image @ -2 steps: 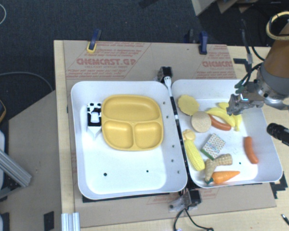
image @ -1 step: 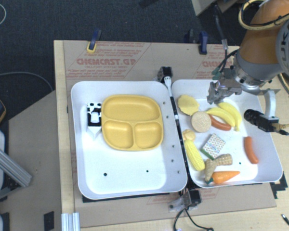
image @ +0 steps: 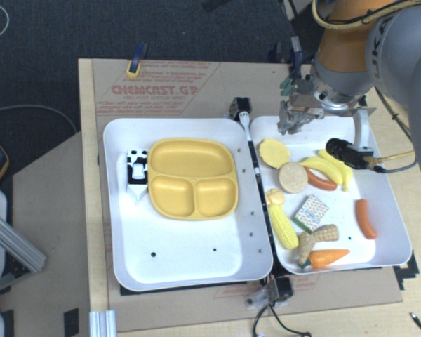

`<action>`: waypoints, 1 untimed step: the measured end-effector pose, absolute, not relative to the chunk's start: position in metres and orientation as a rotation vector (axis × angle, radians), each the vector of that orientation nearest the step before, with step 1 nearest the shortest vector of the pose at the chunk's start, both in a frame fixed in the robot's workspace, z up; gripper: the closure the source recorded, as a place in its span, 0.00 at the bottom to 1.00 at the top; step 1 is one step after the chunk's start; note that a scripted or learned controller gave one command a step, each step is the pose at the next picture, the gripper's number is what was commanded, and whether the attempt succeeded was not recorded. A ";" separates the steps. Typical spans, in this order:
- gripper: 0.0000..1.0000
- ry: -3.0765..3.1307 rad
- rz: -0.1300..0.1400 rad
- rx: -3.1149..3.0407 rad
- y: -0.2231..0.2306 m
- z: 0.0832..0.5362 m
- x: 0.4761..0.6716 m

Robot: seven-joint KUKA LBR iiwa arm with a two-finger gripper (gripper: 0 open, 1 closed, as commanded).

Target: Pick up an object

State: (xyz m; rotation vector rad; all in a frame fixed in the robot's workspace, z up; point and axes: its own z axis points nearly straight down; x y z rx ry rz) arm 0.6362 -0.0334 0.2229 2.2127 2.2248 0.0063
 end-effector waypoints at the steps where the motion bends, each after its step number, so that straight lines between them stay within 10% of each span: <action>1: 1.00 2.224 0.005 2.215 0.001 0.215 0.656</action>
